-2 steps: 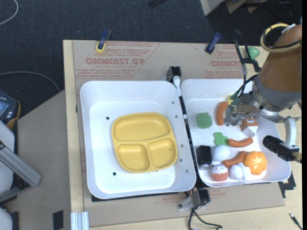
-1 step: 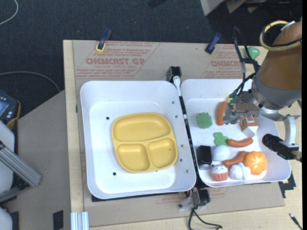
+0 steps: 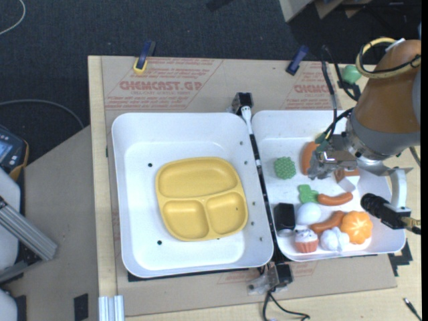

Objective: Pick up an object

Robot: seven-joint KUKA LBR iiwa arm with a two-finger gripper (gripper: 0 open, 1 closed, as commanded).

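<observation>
pincer [image 3: 326, 164]: grip state unclear | sausage [image 3: 334, 198]: lies flat, long axis left-right, right bin [image 3: 267, 122]

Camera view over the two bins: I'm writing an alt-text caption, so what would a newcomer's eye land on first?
First, the yellow plastic three-compartment tray, alone in the left white bin. Next, the grey arm with its orange band reaching in from the right, its end effector low over the right white bin. That bin holds a cluster of toy food, including a bright orange round fruit and a green bumpy piece.
</observation>
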